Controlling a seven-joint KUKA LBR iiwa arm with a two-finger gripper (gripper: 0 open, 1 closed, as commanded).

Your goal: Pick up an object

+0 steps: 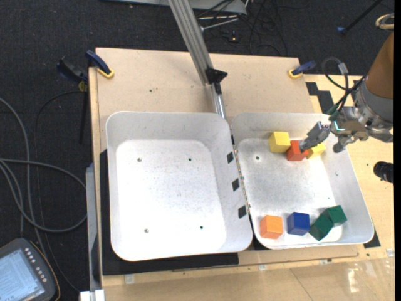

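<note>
Item: small red-orange solid block (pixel 296 151), apparently wood or hard plastic, taken here as the task's thing. It lies in the upper part of the shallow white right-hand bin (pixel 285 187), on the bin floor.

Placed by that block:
- Yellow cube (pixel 279 142), just beside it on the far left, touching or nearly so.
- Small yellow piece (pixel 317 148), just beside it on the right, partly hidden by the fingers.
- Orange cube (pixel 271 226), blue cube (pixel 299 223) and two dark green blocks (pixel 328 222), well apart from it, in a row along the near wall of the same bin.
- Shallow white left-hand bin (pixel 169 187), across the dividing rims to the left.
- Two-finger gripper (pixel 311 142) on the grey arm, directly at the block's right edge.

Gripper state: one dark finger reaches down to the block's right side; the view is too coarse there to tell whether the jaws are spread or pinching, so the block cannot be counted as held.

Handling, as a judgement: light, rigid, not fragile; smooth faces may slip under an off-centre pinch. Best taken across two opposite flat faces, at mid-height. The crowding neighbours leave little room for a finger on either side, so the free front and back faces look the safer pair.
</note>
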